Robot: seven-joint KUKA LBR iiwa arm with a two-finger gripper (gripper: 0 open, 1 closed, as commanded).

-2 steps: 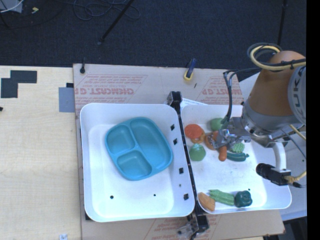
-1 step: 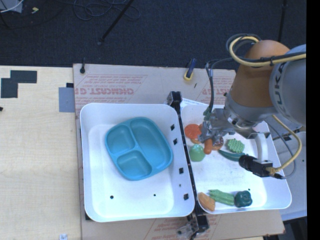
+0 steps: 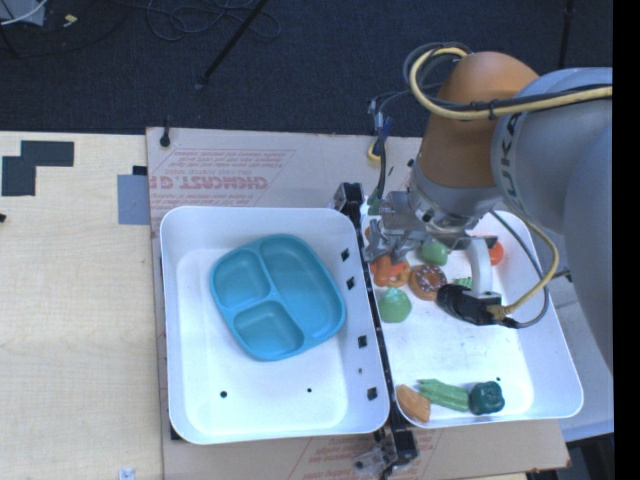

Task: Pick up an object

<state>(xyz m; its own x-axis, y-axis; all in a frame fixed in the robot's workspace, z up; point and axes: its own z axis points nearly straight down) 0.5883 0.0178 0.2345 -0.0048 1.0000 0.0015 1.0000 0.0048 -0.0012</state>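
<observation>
The left bin (image 3: 190, 388) holds a blue three-section plate (image 3: 277, 295), lying near its middle. The right bin (image 3: 545, 368) holds the toys: an orange piece (image 3: 389, 270), a light green round piece (image 3: 395, 306), a brown doughnut-like ring (image 3: 428, 280), and near the front edge a green pod (image 3: 444, 394) between an orange piece (image 3: 412, 404) and a dark green lump (image 3: 487, 398). The gripper (image 3: 400, 240) hangs low over the orange piece by the divider; I cannot tell how its fingers stand or whether it has hold of anything. Bare white floor lies mid-bin.

End effector (image 3: 398, 240): fingers hidden beneath wrist. Arm (image 3: 560, 158): cut by right edge. Right bin (image 3: 540, 388): upper part covered.
</observation>
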